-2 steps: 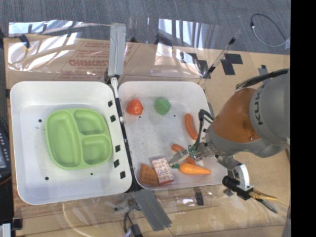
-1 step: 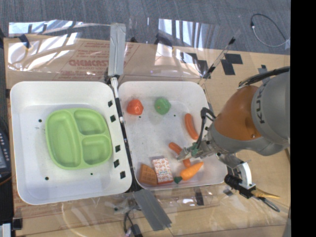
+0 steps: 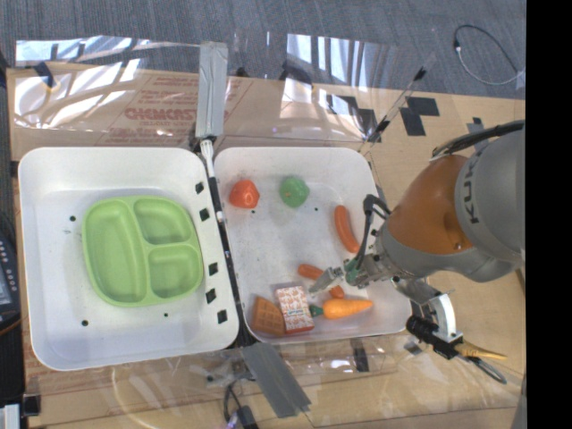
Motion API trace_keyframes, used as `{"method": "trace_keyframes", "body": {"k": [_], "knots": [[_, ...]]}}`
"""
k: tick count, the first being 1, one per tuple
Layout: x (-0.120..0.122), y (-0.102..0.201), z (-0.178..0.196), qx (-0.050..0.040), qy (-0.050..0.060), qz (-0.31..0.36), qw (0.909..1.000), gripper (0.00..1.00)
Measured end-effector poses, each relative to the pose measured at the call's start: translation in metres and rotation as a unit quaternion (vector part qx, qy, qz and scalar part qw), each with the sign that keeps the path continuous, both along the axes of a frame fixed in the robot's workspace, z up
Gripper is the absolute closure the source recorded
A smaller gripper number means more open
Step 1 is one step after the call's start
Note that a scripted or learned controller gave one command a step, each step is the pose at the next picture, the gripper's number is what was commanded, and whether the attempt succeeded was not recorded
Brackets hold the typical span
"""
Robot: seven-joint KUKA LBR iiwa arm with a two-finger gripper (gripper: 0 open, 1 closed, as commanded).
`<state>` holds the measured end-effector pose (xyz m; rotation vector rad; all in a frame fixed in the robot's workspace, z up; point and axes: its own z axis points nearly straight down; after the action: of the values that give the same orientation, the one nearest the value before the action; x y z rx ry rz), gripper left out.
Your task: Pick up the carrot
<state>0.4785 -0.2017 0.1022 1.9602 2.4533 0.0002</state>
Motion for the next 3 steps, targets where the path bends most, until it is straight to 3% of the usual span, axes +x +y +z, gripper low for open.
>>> {"method": "trace_keyframes", "body": {"k": [1, 2, 3], "knots": [[-0.001, -0.008, -0.009, 0.0011, 0.002, 0.164, 0.9864, 0.00], [0.000, -0.008, 0.001, 0.0006, 0.001, 0.167, 0.9860, 1.00], [0.018, -0.009, 0.029, 0.0006, 0.001, 0.103, 0.9947, 1.00]]}}
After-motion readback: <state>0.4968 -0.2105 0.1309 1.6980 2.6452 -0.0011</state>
